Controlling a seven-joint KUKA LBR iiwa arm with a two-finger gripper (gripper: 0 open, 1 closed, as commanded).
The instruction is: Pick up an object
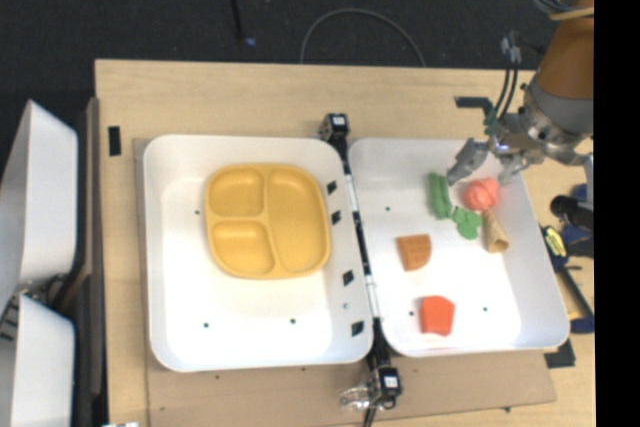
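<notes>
Sitting below fingers point(490, 162): pink toy point(482, 194).

The arm point(566, 65) wears a broad orange band, rounded like a barrel, with a grey collar beneath it. Above the band a pale ring catches the light. Thin dark cables loop down the left side of the wrist to a black bracket. The end effector point(492, 165) is metallic grey, with small slanted silvery fingers point(466, 161) and a spot of blue at its middle

Right bin's point(520, 315) near corners lie open; green pieces point(440, 195) and pink ball point(483, 194) crowd its far side.
</notes>
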